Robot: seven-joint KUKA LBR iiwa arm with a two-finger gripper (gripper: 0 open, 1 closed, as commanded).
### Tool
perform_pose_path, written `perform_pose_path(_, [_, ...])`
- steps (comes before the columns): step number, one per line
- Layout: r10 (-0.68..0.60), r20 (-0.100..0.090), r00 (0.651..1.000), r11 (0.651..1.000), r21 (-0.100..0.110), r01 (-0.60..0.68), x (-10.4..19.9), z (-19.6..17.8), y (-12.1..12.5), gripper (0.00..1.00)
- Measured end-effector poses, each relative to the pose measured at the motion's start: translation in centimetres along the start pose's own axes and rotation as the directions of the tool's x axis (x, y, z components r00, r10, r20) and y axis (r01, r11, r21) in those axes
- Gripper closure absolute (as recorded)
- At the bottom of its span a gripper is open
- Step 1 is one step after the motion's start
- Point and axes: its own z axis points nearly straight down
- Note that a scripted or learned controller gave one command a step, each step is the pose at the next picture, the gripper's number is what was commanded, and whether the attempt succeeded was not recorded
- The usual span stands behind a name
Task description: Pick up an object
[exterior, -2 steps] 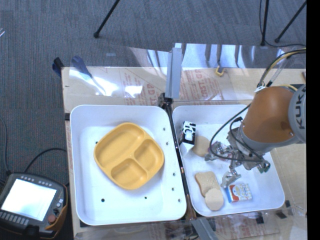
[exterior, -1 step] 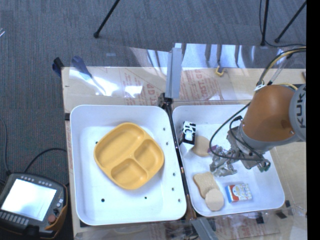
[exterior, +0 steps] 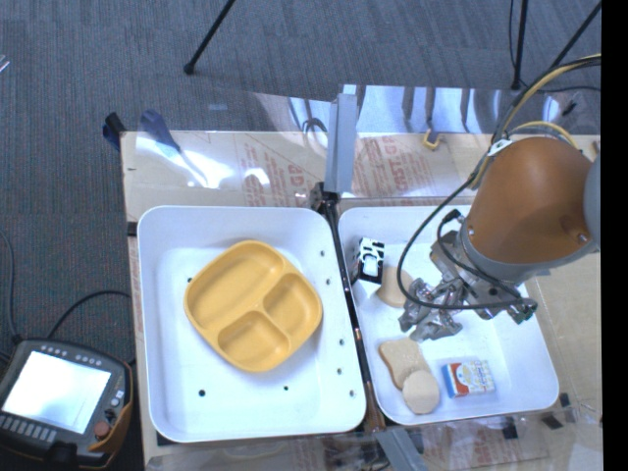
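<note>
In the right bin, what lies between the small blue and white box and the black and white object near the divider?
In the camera view, the tan bread-shaped pieces lie between the small box and the black and white object, low in the right bin.

In the right bin [exterior: 549,381], a black-and-white item [exterior: 369,260], 2 tan pieces [exterior: 409,372] and a small box [exterior: 466,378] crowded the floor; bare room lay along its far wall

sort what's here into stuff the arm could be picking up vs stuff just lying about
Job in hand: gripper over the right bin; tan bread-shaped pieces; small blue and white box; black and white item.

Lying about: yellow divided plate in left bin; pendant on floor.
</note>
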Motion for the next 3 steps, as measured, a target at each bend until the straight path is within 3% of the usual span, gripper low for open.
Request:
perform_pose_path(1, [-0.347,-0.003,0.938,0.938,-0.005,0.347,-0.3,0.3,6.8,1.0])
perform_pose_path(2, [-0.688,-0.001,0.726,0.726,-0.007,0.688,-5.4,0.3,11.5,1.0])
perform_pose_path(3, [-1.0,0.007,0.006,0.006,-0.007,1.0,-5.7,-0.8,9.9,1.0])
